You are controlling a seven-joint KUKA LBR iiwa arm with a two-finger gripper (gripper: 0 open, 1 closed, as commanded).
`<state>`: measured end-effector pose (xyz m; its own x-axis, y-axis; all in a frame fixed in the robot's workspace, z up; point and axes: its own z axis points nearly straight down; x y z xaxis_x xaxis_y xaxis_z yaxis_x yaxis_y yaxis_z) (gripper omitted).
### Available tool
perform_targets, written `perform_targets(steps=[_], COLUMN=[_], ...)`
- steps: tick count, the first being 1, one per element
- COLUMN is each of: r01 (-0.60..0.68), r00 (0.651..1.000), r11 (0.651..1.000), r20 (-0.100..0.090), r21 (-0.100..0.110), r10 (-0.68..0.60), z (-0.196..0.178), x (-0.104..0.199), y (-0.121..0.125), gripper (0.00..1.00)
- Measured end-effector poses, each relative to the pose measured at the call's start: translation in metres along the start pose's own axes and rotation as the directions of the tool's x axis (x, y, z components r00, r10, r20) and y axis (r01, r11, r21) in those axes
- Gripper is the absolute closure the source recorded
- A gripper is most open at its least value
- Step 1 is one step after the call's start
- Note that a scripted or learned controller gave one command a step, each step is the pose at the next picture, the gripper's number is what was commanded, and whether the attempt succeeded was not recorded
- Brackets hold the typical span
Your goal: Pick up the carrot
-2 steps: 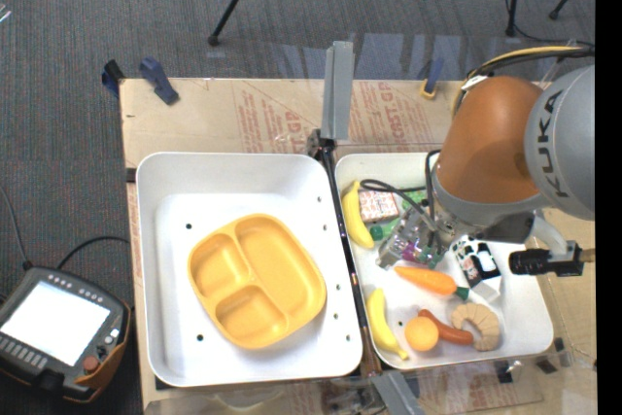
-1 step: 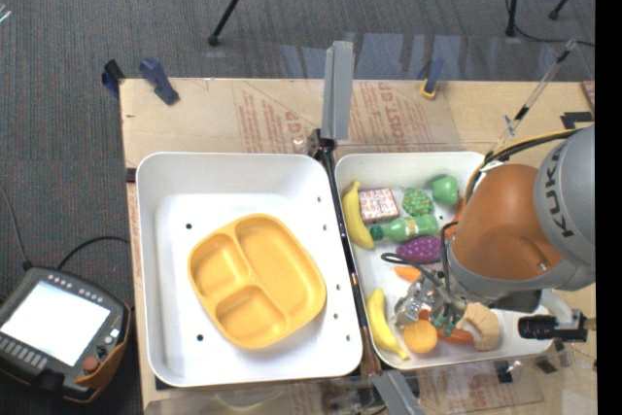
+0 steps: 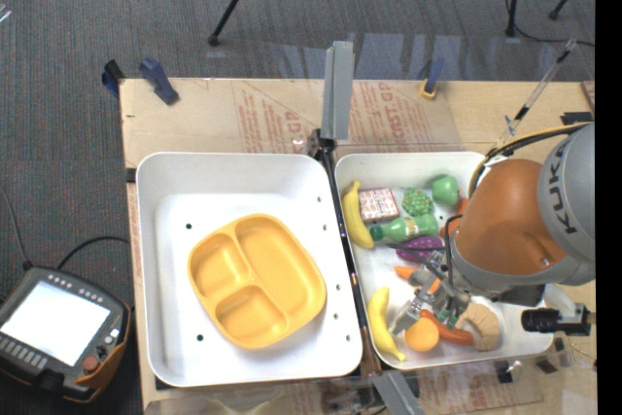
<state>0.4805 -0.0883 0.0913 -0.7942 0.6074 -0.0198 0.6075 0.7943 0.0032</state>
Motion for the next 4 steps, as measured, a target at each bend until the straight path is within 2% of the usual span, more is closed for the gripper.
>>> perform_targets(steps=[1,2,3,4], r01=[0.333,-0.146,0.208,0.117], r00=[0.943,0.989,0.978,0.993], r11=[0.943,0.989,0.978,0.993], r20=[-0.019,-0.017,-0.02,0.0], r21=[-0.004,0.007,-0.002,-0.002], r10=[-0.333,0.146,-0.208,-0.117], z=[0.004,0.004,0.004,0.0], x=[-0.018,0.001,-0.017,0.0], y=[0.022,-0.007,0.009,0.001], gripper=[0.0,0.0,0.0,0.0])
